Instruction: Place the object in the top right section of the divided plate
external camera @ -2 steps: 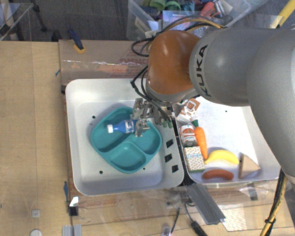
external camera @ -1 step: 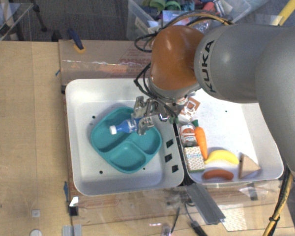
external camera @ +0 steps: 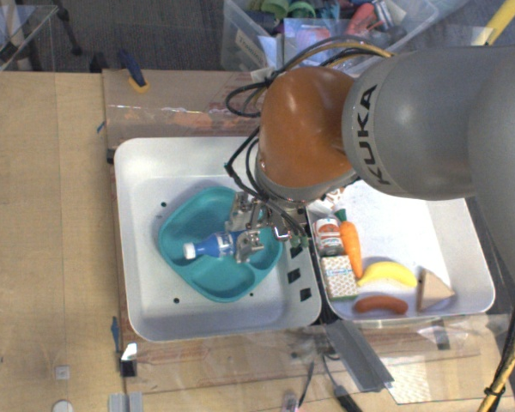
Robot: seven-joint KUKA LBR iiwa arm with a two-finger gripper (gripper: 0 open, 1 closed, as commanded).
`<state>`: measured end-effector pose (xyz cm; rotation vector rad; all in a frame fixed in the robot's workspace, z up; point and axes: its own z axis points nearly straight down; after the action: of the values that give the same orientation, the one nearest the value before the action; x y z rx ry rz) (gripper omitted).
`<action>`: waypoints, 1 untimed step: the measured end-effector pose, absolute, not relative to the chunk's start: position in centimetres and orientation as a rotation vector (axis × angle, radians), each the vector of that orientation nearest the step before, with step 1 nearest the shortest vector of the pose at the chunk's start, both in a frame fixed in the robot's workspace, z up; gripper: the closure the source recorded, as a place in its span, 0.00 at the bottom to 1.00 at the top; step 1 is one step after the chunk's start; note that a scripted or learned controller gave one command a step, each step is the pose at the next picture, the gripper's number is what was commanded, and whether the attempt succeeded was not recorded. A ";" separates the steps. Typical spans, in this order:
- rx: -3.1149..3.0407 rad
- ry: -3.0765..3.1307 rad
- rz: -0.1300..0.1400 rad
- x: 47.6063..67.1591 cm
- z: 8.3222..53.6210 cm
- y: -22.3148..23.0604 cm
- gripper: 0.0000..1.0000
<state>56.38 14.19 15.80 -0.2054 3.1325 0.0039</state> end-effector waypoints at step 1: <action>-0.132 3.132 0.001 61.5 18.6 4.2 1.00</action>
<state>61.53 4.24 18.56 -0.1320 3.1324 0.0011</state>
